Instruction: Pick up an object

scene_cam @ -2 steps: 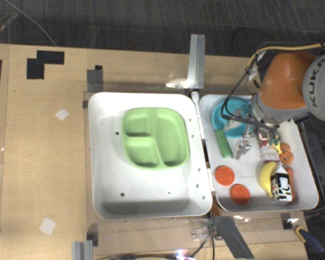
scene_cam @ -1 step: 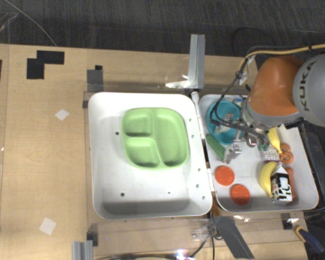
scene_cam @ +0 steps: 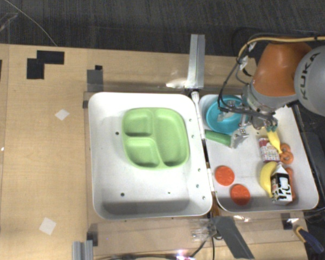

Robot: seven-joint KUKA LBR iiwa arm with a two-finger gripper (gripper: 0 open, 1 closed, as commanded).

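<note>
I'm mid-reach, my hand point(scene_cam: 239, 136) hanging over the green cylinder point(scene_cam: 218, 138) at ten o'clock in the right bin point(scene_cam: 309, 196), grip state untellable; next I descend and close.

A light green divided tray point(scene_cam: 154, 137) lies in a white bin point(scene_cam: 105, 161); nearby are a blue bowl point(scene_cam: 221, 117), orange discs point(scene_cam: 224, 175) and a yellow banana point(scene_cam: 267, 177).
</note>
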